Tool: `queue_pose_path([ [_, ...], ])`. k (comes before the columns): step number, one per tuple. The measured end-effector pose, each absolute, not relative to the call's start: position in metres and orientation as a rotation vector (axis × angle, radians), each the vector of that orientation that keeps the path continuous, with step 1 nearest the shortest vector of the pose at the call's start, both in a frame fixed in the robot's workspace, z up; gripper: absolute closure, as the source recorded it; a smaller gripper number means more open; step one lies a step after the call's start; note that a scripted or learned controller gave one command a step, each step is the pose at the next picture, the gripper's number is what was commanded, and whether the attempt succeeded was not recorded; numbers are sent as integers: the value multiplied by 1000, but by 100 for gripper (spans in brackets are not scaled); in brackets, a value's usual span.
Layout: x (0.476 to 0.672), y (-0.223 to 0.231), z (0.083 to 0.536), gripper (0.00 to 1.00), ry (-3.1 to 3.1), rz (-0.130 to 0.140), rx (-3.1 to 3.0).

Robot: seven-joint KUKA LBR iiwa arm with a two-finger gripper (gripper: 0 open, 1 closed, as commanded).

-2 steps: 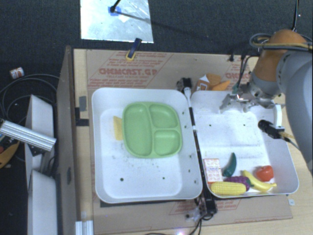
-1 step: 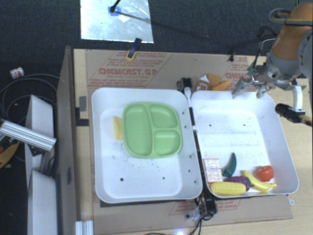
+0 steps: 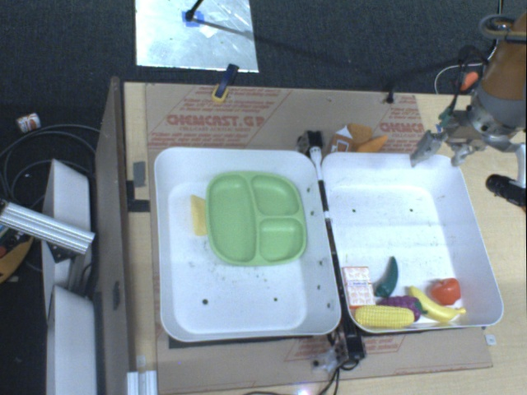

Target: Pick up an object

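Note:
My gripper [image 3: 441, 152] hangs over the far right corner of the right bin [image 3: 412, 196], its two grey fingers spread apart with nothing between them. Along that bin's near edge lie a corn cob [image 3: 384, 316], a purple grape bunch [image 3: 402, 304], a yellow banana [image 3: 435, 304], a red tomato [image 3: 445, 290], a dark green pepper [image 3: 387, 276] and a small red-and-white packet [image 3: 356, 285]. All of them lie well below the gripper in the view.
The left bin [image 3: 177, 245] holds a green divided plate [image 3: 254, 218] and a yellow piece [image 3: 198, 215] at the plate's left. Orange and brown scraps [image 3: 359, 139] lie on the cardboard behind the bins. Cables and grey equipment sit at far left.

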State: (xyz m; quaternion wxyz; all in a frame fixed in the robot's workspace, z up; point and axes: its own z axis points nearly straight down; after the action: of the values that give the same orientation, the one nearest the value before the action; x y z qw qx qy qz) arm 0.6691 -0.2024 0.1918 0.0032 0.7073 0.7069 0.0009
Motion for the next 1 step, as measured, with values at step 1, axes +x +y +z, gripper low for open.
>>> queue_pose_path([
  [1,669,-200,191,0,2222,2,2214],
])
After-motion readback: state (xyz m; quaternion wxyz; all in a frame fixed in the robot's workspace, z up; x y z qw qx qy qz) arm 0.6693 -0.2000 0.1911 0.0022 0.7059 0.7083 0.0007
